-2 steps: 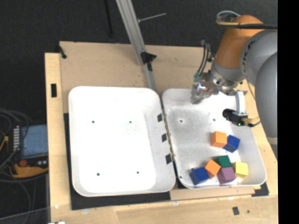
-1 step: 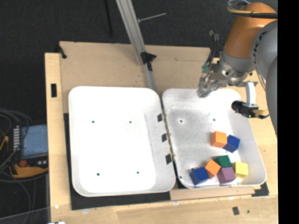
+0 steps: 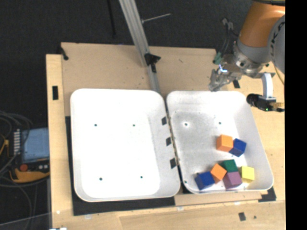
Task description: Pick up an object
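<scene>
A: What lies nearest in the right bin [image 3: 192, 104]?
B: Along its near edge, a blue block [image 3: 204, 180], an orange block [image 3: 218, 171], a purple block [image 3: 232, 179] and a yellow block [image 3: 247, 173] crowd together, with a green block [image 3: 230, 165] just behind the purple one.
A: And a little farther in?
B: A second orange block [image 3: 223, 143] touches a second blue block [image 3: 238, 147], slightly apart from the near cluster.
A: The left bin [image 3: 120, 99]?
B: Plain white, beside the right one on the desk [image 3: 96, 66].
A: Where is the tool [image 3: 218, 82]?
B: At the far edge of the right bin, well apart from all the blocks. Whether it is clenched or released, I cannot tell; nothing is seen in it.
A: Anything beyond?
B: A slanted metal pole [image 3: 136, 28] rises at the far side.
</scene>
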Action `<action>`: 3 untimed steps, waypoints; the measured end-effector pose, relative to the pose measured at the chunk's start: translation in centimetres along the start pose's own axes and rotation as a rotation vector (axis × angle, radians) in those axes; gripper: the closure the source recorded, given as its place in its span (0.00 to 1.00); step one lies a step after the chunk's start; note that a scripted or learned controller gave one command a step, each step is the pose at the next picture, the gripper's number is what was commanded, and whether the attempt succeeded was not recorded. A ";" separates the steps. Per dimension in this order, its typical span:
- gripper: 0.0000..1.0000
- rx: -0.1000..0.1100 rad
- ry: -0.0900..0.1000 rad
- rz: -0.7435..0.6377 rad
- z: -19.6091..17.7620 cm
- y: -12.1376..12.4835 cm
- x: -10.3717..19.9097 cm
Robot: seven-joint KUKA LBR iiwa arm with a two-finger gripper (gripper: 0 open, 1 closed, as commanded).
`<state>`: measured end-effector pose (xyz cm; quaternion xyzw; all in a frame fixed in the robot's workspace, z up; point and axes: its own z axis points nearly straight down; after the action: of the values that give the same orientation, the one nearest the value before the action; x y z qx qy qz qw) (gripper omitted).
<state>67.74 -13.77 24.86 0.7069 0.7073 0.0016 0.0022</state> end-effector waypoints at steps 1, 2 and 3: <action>1.00 0.004 0.002 -0.006 -0.9 -2.3 4.8; 1.00 0.005 0.002 -0.005 -0.9 -4.7 8.9; 1.00 0.005 0.003 -0.007 -1.6 -6.3 13.9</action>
<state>61.43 0.13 26.45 0.7044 0.7098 0.0009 -0.0007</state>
